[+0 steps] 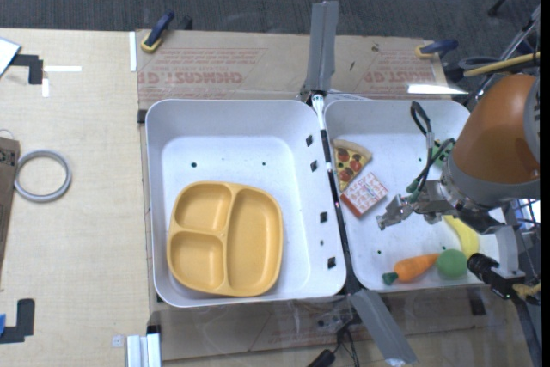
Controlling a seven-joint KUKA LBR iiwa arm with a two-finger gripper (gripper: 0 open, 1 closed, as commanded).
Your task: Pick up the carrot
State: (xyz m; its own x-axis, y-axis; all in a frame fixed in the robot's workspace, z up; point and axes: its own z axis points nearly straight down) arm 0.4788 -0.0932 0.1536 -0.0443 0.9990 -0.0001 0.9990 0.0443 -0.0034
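An orange carrot (413, 267) with a green stub end lies near the front edge of the right bin (378, 123). The gripper (393, 213) hangs over the middle of that bin, up and to the left of the carrot, with a gap of bin floor between them. Its metal fingers point left and look spread apart, with nothing between them. A green ball (451, 263) touches the carrot's right end.
A pizza slice toy (350, 160) and a red-and-white packet (364, 192) lie left of the gripper. A yellow banana (462, 235) sits partly under the arm. The left bin (163, 185) holds a yellow divided plate (227, 237). A tape roll (36, 175) rests on the bench.
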